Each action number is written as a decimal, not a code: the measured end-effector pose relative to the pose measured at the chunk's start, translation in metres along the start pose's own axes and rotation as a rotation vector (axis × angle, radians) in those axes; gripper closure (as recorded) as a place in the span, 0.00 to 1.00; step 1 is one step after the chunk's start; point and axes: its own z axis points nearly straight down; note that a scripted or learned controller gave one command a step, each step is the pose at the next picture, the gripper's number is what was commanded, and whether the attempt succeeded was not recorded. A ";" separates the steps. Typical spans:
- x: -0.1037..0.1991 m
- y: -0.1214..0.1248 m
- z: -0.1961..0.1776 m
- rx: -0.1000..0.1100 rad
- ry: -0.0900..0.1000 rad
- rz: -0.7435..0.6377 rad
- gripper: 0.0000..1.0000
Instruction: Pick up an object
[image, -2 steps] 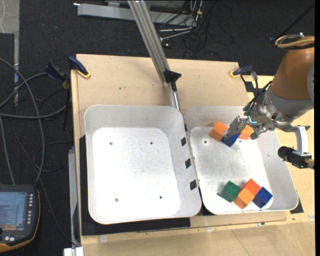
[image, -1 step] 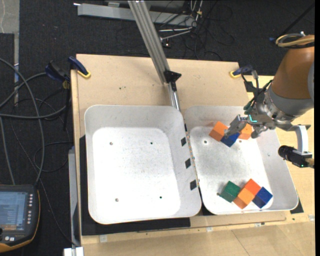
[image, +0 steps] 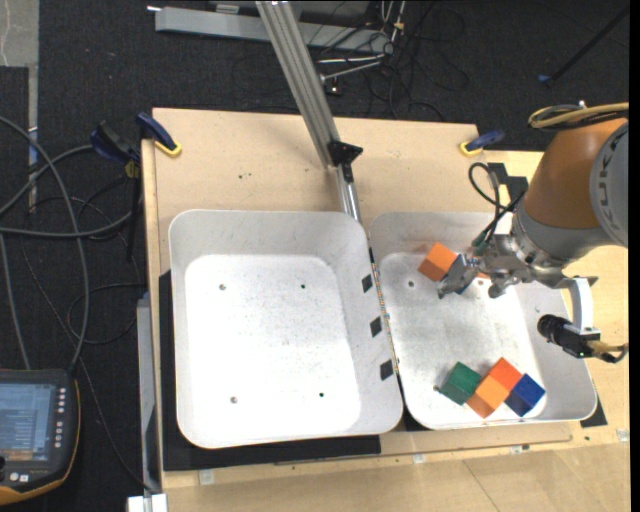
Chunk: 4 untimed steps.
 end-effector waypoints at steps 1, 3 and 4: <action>-0.005 0.002 0.063 0.000 0.000 0.000 0.00; -0.005 0.002 0.057 -0.008 0.000 0.000 1.00; 0.002 0.006 -0.004 -0.013 -0.002 -0.004 1.00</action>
